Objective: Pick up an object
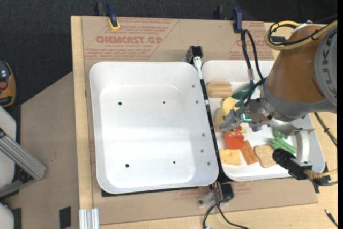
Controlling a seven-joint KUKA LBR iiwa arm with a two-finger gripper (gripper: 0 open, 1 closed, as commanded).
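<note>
Bench [80, 115] seen from above at a slant, carrying two shallow white bins side by side. The left bin [96, 115] lies over the bench's left and middle. The right bin [225, 65] lies toward the bench's right edge. A black cable [203, 94] runs along the seam between the two bins, and two blue clamps [112, 12] grip the bench's far edge.

The grey arm [300, 72], with its orange band, reaches in from the right and covers much of the right bin. Its gripper [231, 122] hangs low over that bin's left side, and whether it is open or closed cannot be told. Nothing can be seen held in it.

Small toy pieces crowd around the gripper. A red piece [234, 140] sits just beside it, toward the bench's near edge. A yellow block [230, 156], an orange strip [248, 154] and a tan cracker [264, 155] lie in a row nearer still to that edge. A green piece [282, 143] lies to their right, partly under the arm. On the far side of the gripper lie a yellow piece [230, 105] and a tan roll [218, 88], the roll close to the bin's left wall.
</note>
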